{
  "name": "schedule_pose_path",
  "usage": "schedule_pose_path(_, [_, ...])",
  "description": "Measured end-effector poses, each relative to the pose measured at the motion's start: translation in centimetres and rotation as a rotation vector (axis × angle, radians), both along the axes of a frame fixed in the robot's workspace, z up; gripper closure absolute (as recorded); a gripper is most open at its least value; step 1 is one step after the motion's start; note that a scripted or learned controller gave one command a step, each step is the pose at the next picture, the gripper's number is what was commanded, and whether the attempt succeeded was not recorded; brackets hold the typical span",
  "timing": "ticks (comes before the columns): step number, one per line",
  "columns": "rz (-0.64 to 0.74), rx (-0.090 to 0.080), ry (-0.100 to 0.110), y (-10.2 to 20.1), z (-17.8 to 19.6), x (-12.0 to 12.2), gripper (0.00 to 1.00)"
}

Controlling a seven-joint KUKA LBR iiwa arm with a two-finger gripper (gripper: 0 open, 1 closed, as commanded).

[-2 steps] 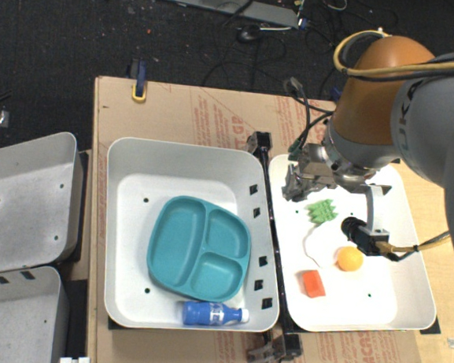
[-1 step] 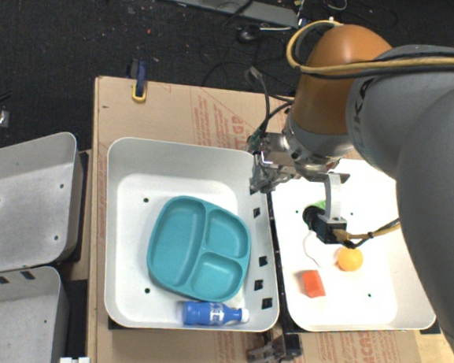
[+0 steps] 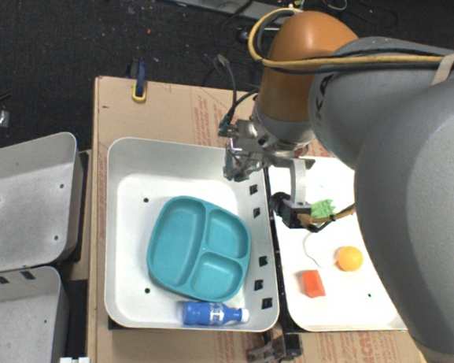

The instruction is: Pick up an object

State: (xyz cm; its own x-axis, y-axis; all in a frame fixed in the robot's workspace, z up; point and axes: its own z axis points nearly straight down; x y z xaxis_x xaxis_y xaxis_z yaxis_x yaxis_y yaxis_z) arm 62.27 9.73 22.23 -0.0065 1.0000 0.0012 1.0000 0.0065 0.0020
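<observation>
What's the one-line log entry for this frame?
gripper: over left bin's far-right corner | holding: nothing seen | left bin: teal plate, blue bottle

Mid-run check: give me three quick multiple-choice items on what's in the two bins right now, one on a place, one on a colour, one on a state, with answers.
1. Where does the blue plastic bottle lie?
A. in the left white bin, along its near wall
B. in the right white bin
C. on the teal plate

2. What colour is the small ball in the right bin?
A. green
B. orange-yellow
C. blue

3. How does the teal divided plastic plate rest?
A. standing on edge against a wall
B. flipped upside down
C. flat, compartments facing up

Answers:
1. A, the bottle lies on its side just below the plate, by the left bin's near wall.
2. B, the ball is orange-yellow, next to a small red block.
3. C, its three compartments show from above.
</observation>
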Motion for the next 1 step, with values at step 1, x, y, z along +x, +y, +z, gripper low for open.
schedule_pose_path(1, [-0.004,-0.002,0.001,-0.31,0.06,-0.06,0.00])
